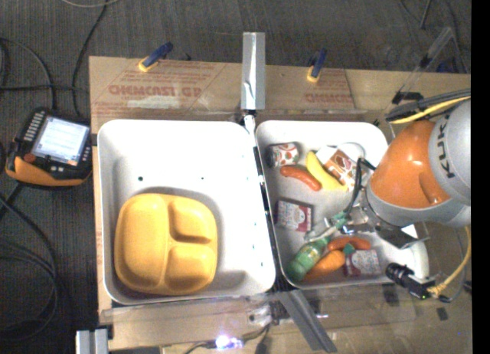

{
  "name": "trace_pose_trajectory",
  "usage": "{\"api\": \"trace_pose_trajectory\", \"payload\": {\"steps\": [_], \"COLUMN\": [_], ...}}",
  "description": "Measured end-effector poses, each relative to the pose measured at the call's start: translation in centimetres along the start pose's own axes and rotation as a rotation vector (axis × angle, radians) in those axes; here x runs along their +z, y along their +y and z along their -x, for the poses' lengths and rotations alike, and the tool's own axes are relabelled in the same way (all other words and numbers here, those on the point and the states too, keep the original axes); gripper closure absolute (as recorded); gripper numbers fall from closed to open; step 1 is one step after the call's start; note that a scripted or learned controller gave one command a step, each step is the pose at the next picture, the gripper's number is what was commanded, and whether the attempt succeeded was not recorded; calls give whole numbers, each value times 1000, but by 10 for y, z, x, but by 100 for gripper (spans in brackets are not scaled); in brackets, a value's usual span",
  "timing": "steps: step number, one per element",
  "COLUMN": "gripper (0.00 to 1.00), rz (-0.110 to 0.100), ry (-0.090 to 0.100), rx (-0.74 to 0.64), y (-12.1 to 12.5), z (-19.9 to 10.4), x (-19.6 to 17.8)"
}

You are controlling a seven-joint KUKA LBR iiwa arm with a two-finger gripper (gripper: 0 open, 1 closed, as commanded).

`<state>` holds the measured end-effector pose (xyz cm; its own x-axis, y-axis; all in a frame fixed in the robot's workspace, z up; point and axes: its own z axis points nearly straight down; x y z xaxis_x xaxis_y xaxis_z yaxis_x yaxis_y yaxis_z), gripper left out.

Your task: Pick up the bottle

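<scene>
Two white bins are seen side by side on the bench. The left bin (pixel 107 191) carries a yellow divided plate (pixel 167 243) toward its front-left corner. The right bin (pixel 264 191) holds the clutter: the bottle (pixel 308 256), green w/ a pale cap end, is laid on its side near the front-left corner, tilted diagonally, neck pointing up toward the bin's middle. An orange carrot-like item (pixel 331 262) is seen just beside it, touching along the bottle's right side, and a red-labelled packet (pixel 361 263) lies next to that by the front edge. Another small red-and-white packet (pixel 292 214) sits at approx. the bin's centre-left. Near the back edge a can (pixel 285 153), a red sausage (pixel 300 178), a yellow banana (pixel 321 172) and a brown-labelled pouch (pixel 341 165) are grouped. The gripper (pixel 342 224) is positioned over the right bin's middle, just above the bottle's neck end, under the orange wrist band; grip state can't be told, as the tip is blurred and partly hidden by the arm.
</scene>
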<state>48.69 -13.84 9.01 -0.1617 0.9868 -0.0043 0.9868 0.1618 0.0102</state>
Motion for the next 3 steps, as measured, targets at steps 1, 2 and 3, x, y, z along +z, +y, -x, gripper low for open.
{"api": "trace_pose_trajectory", "payload": {"steps": [1,2,3], "gripper": [0,0,0], "rz": [-12,-10,3], "ry": [2,6,-1], "rx": [107,-103,191], "y": [77,89,37], "z": [11,-23,30], "x": [-96,-3,0]}}
